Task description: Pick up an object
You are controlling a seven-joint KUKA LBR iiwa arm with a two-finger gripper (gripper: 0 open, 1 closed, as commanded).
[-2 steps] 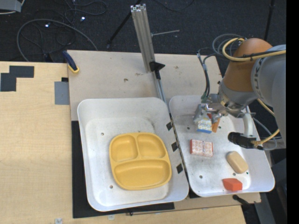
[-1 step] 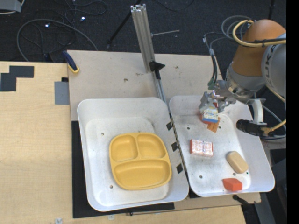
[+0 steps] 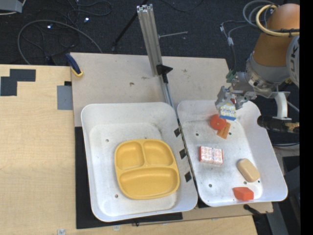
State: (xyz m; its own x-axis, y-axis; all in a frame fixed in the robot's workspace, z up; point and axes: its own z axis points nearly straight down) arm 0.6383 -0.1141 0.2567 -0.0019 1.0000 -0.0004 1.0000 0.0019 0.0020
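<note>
Fingers (image 3: 228,105) of your gripper hang over the 12 o'clock end of the right bin (image 3: 266,146), and between them you can see a small white-and-blue box (image 3: 228,112) held just above the bin floor. Count two white bins on the desk (image 3: 117,77), side by side. Your left bin (image 3: 98,131) carries one yellow divided plate (image 3: 146,168), with three compartments, sitting toward its 5 o'clock area. Your right bin holds four loose things beside the held box: one orange-red block (image 3: 219,124) directly at 6 o'clock of the fingers and nearly touching the box, one pink-and-white packet (image 3: 211,155) near the bin's middle, one tan oblong piece (image 3: 248,170) at 4 o'clock of the packet, and one red-orange piece (image 3: 243,193) at the bin's 6 o'clock edge. One metal post (image 3: 151,38) stands on the desk at 12 o'clock of the gap between the bins, and one blue-and-yellow tool (image 3: 74,66) lies at the desk's 10 o'clock corner
</note>
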